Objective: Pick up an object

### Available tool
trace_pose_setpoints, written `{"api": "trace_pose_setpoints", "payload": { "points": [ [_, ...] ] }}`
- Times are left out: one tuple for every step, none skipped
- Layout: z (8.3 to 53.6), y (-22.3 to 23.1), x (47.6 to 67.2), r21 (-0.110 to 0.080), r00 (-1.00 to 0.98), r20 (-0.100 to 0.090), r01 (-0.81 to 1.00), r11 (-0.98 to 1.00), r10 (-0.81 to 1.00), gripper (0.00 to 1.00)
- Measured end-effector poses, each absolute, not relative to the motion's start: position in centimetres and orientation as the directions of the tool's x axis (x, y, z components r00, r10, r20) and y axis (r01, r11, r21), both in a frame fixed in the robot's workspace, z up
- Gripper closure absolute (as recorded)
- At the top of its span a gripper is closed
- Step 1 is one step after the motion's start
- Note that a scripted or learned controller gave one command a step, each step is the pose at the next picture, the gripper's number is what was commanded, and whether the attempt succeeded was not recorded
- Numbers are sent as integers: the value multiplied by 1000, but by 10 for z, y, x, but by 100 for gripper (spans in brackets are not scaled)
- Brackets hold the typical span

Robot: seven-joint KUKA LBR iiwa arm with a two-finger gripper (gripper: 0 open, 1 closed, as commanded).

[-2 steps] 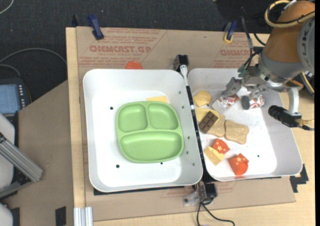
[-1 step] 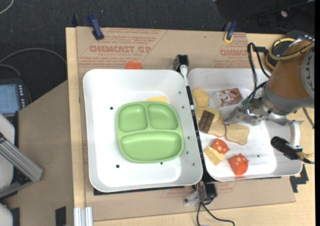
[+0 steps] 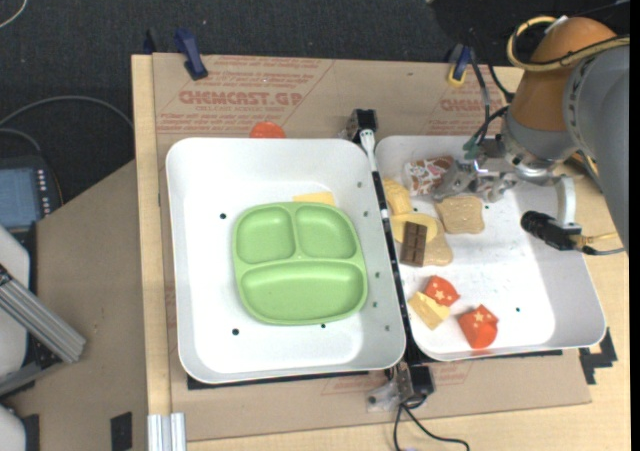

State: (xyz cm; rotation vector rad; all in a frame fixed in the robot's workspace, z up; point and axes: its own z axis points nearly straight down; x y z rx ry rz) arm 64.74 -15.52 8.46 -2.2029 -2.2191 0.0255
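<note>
My gripper (image 3: 476, 177) hangs low over the far part of the right bin (image 3: 560, 309), below the orange wrist band. Just left of it lies a red-and-white patterned piece (image 3: 430, 173). A tan bread slice (image 3: 462, 215) lies right in front of it. Further left sit a yellow cheese piece (image 3: 397, 199) and a brown bar (image 3: 413, 242) on a tan slice. Near the bin's front lie a red piece (image 3: 440, 291), a yellow wedge (image 3: 428, 312) and a second red piece (image 3: 479, 327). Nothing shows held in the gripper.
The left bin (image 3: 200, 239) holds a green divided plate (image 3: 298, 264) with a yellow slice (image 3: 314, 199) at its far edge. A black part of the arm (image 3: 545, 229) juts over the right bin's right side. Blue clamps (image 3: 190, 52) hold the board's far edge.
</note>
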Motion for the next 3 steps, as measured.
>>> {"api": "trace_pose_setpoints", "payload": {
  "points": [
    [82,-150,656,-52,1,-6,999,-1,1000,0],
    [87,-217,580,0,7,3,1000,-7,1000,0],
    [87,-167,637,8,-6,-2,1000,6,1000,0]
  ]
}}
